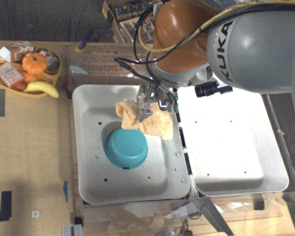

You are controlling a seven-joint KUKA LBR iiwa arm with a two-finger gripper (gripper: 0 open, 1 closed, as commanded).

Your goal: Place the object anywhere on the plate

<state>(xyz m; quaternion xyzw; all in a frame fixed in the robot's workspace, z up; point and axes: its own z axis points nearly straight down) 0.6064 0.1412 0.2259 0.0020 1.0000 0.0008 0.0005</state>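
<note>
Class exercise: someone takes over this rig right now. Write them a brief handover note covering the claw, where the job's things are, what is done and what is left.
Claw: low in the left bin, right at the crumpled yellow cloth; its fingers seem to pinch a raised fold, but the hold is not certain.
Cloth: bunched on the bin floor, against the far rim of the teal plate, which sits mid-bin.
Done: the claw has reached the cloth.
Left: confirm the hold, lift, move toward the plate, release.

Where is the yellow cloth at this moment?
The yellow cloth lies in the left bin, toward its back right part, just behind the teal plate and directly under the gripper.
</note>
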